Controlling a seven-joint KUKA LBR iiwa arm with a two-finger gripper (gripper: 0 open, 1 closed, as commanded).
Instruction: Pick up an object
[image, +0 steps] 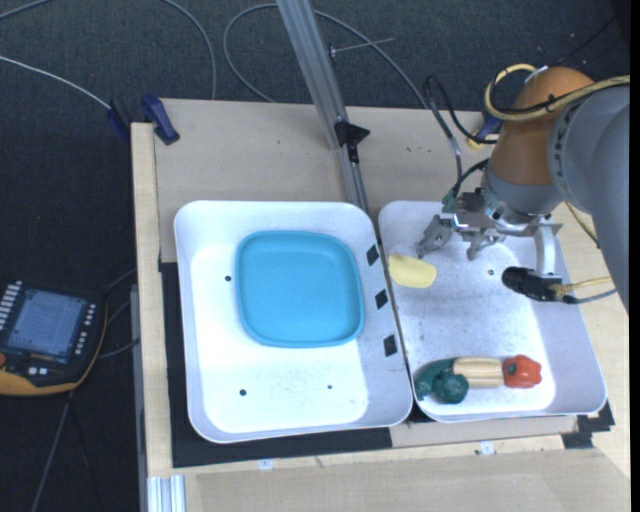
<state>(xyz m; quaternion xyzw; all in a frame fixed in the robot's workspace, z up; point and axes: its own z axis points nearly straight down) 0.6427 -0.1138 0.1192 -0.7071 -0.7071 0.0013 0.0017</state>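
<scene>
My gripper (455, 238) hung open and empty over the far end of the right bin (575, 330). The yellow piece (412, 271) lay just left and nearer; I judged I should centre over it before descending.

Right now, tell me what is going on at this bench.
A grey arm with an orange band reaches into the right white bin from the right. Its gripper sits near the bin's far end, open, holding nothing. A pale yellow rounded object lies just beside it. A green, tan and red cluster of toy foods lies at the near end. The left white bin holds a blue square tray.
</scene>
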